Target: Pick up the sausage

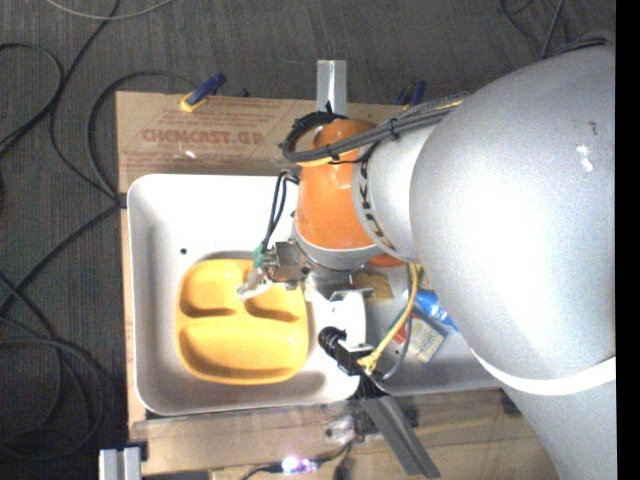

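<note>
1. From my station I see the arm point(500, 218) reaching in from the right and covering most of the right-hand bin point(455, 363); its orange band point(335, 198) sits over the divide between the two bins.

2. The wrist hangs low over the left bin point(160, 268), right at the near edge of a yellow divided tray point(235, 328) that lies in that bin. The claw point(300, 278) itself is tucked under the wrist housing, so I cannot tell how it is set or whether anything is in it.

3. I cannot pick out the sausage anywhere. The tray's compartments look bare where they show, and the bin floor around it is plain white. If the sausage is here, I judge it lies under the arm, either at the tray's right edge or in the right bin, where a blue-and-white packet point(430, 328) peeks out beside the cables.

4. As for the step in hand, I read this as the reach or descent towards a grasp point near the tray's right side, with no grasp I can confirm.

5. The next move calls for caution: I would want the wrist to lift enough to clear my view, so I can check what, if anything, is in the claw before counting this try as a pick.

6. The risk I see is the claw catching the tray rim instead of the target.
</note>
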You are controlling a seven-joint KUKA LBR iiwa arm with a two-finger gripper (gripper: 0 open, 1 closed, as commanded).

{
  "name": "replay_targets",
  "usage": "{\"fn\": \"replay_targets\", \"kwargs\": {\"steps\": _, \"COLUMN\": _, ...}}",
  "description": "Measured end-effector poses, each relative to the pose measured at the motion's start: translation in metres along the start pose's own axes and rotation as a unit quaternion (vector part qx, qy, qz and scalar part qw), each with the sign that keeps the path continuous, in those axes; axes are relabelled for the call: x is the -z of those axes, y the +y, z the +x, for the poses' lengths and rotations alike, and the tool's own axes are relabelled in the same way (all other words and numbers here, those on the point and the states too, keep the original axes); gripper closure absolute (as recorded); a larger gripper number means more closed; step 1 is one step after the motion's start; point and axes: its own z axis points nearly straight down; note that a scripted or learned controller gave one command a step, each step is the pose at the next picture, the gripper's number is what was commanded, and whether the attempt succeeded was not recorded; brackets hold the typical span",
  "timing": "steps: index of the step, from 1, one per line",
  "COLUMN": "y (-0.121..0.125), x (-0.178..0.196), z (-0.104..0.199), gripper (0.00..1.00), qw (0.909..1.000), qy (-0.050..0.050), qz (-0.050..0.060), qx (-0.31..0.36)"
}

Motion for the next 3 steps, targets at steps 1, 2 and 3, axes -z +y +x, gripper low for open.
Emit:
{"fn": "replay_targets", "kwargs": {"steps": 1, "y": -0.018, "x": -0.03, "z": 0.007, "gripper": 0.0, "qw": 0.9998, "qy": 0.005, "qz": -0.019, "qx": 0.001}}
{"fn": "replay_targets", "kwargs": {"steps": 2, "y": -0.03, "x": -0.008, "z": -0.013, "gripper": 0.0, "qw": 0.9998, "qy": 0.006, "qz": -0.01, "qx": 0.019}}
{"fn": "replay_targets", "kwargs": {"steps": 3, "y": -0.045, "x": 0.054, "z": -0.095, "gripper": 0.0, "qw": 0.9988, "qy": -0.001, "qz": -0.002, "qx": -0.05}}
